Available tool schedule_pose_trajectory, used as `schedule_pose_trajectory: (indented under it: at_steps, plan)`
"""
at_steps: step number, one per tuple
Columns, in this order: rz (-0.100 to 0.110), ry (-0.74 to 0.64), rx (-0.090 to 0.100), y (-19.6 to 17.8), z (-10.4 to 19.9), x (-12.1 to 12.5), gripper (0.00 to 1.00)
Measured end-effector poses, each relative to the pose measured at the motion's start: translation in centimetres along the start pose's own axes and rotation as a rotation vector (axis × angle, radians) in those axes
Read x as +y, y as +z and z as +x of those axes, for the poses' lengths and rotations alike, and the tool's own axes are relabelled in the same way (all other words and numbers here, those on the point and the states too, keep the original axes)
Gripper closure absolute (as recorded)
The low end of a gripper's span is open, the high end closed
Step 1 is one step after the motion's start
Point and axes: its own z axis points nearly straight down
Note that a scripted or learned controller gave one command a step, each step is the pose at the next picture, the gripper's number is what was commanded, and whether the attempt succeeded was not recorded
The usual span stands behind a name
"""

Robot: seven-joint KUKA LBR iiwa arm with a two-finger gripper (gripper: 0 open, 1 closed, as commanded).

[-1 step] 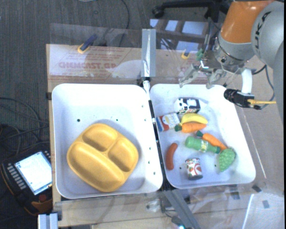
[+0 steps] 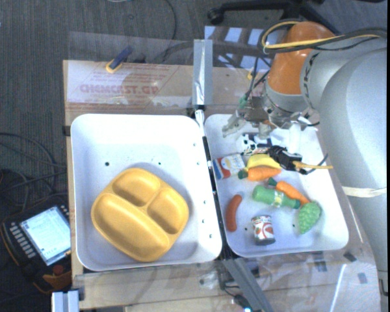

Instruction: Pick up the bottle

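Two white bins sit side by side on the counter; the left bin [image 2: 91,135] holds a yellow divided tray [image 2: 140,213]. In the right bin [image 2: 335,229], centre right of the frame, the green bottle [image 2: 275,195] lies on its side among toy food, untouched. The claw [image 2: 247,127] hangs over that bin's upper end; whether it is spread cannot be told. The pick looks not yet begun.

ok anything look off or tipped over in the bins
Nothing looks spilled or broken. The green bottle lies on its side in the right bin, crowded by a carrot, banana and hot dog. The yellow divided tray sits askew in the left bin.
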Motion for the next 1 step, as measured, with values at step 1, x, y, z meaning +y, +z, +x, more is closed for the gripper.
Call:
schedule_pose_trajectory:
  at_steps: [1]
  plan:
    - [0.013,0.229,0.007,0.67,0.37,0.25,0.00]
